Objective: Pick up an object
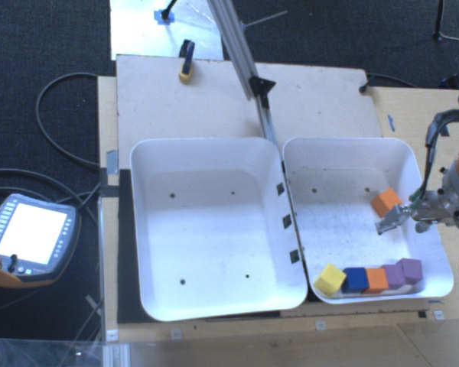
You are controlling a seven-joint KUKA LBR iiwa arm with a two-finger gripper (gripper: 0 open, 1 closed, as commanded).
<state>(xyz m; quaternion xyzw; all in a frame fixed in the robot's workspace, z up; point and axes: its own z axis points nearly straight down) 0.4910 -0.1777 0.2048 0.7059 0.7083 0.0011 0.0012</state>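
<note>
An orange block [385, 202] lies in the right bin [344, 155], close to its right wall. My gripper [389, 221] reaches in over the right rim and its tip hangs just below and beside that block. Along the bin's front wall sits a row of blocks: yellow [330, 279], blue [356, 279], orange [376, 279] and two purple ones [404, 272]. Nothing shows in the gripper.
The left bin [149, 205] stands beside the right one, and the two share a middle rim. A slanted metal pole [237, 44] crosses the back board. A teach pendant [27, 235] lies off the bench at the left.
</note>
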